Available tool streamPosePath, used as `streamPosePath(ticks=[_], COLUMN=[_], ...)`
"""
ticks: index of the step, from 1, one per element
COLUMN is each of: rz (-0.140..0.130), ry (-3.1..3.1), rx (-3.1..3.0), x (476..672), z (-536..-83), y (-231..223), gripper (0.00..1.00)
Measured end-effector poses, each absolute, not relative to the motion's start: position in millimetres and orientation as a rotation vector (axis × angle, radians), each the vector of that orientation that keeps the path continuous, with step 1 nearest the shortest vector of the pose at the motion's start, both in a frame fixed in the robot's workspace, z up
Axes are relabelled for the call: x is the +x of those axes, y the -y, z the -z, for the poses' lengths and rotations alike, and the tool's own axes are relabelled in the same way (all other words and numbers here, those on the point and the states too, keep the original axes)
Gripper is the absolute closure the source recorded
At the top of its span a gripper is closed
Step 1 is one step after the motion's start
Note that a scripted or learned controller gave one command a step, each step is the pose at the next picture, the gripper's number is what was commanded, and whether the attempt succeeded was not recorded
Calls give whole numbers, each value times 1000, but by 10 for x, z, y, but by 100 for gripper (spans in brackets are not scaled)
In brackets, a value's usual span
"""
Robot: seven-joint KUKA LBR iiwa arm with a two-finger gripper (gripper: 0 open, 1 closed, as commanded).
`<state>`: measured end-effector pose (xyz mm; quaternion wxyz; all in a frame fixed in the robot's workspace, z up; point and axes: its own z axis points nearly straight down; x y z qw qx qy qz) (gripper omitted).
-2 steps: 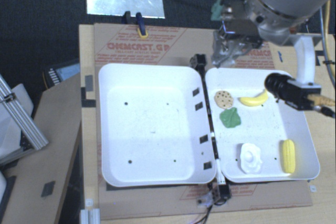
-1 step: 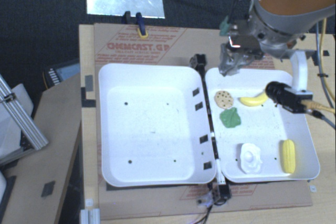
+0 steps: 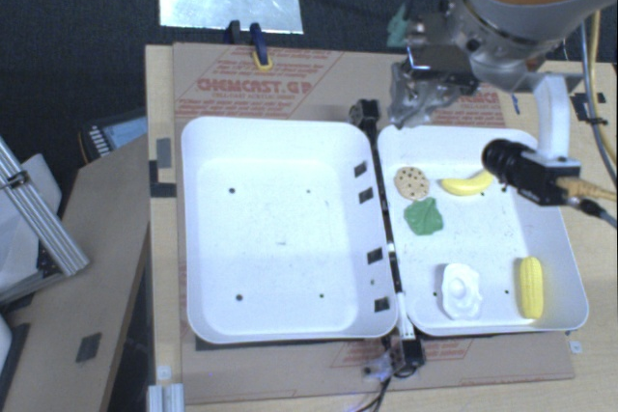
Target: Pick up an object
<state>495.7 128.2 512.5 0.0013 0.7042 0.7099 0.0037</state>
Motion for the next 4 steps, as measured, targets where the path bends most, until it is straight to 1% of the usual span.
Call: streamPosePath(ticks=[1,2,3,4], rz=[11,-1,-13,-8], ry=[-2220,-2223,-2231,-2227], rx=[2227,2219,2208,2213], x=[5159,4857,4866,4872], z=[-4130,-4033,-4590,-4675], y=[-921,-908,-1526,-1492], gripper=[100,100,100,100])
